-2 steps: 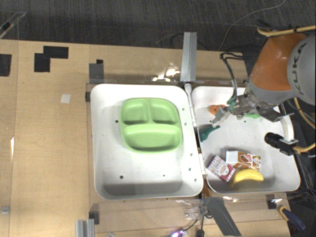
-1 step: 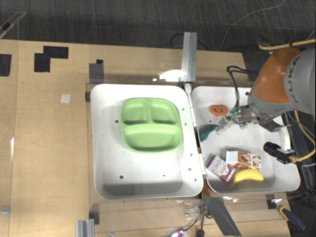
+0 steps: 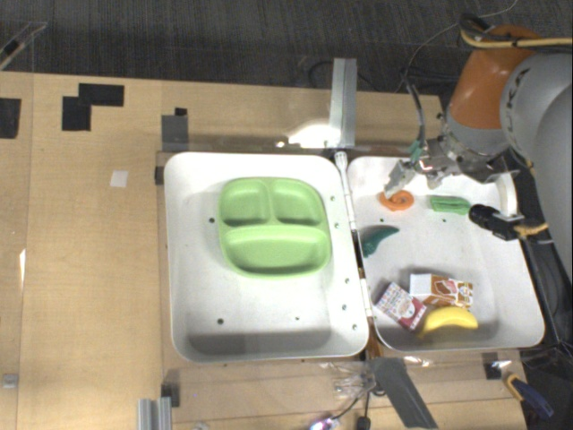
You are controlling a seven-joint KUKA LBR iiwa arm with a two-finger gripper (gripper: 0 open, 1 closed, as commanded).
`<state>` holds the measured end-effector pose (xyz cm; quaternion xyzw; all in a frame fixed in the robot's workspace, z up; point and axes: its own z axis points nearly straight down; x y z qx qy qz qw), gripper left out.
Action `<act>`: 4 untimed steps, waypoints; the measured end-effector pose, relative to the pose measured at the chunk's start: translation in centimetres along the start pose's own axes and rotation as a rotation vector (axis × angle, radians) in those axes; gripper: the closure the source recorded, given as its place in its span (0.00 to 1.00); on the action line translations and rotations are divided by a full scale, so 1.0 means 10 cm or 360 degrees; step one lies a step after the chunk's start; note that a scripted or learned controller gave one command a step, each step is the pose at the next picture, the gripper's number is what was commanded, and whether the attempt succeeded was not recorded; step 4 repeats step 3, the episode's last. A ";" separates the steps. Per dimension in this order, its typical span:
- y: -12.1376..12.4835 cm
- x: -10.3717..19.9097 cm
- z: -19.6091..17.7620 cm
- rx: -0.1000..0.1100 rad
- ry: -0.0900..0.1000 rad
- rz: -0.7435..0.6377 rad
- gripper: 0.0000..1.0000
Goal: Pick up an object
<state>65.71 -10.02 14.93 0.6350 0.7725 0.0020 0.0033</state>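
Nearest to us, at the 5 o'clock corner of the right bin (image 3: 528, 316), lies a yellow banana (image 3: 449, 320), touching a small printed box (image 3: 399, 305) and a white-and-brown packet (image 3: 440, 288). Toward 12 o'clock in that bin we find a dark teal piece (image 3: 376, 237), a green bar (image 3: 448, 205) and an orange disc (image 3: 397, 201).

At about 2 o'clock in our view, the gripper (image 3: 400, 179) hangs just over the orange disc, its tips reaching the disc's upper edge; we cannot tell how the jaws stand. We judge the disc to be the target. It lies flat, so we should centre over it and come low before closing, or the tips may slide off.

At 9 o'clock, the left bin (image 3: 192, 267) holds one green divided tray (image 3: 273, 224).
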 end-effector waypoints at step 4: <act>0.29 0.78 -0.38 0.0001 0.0002 0.0138 1.00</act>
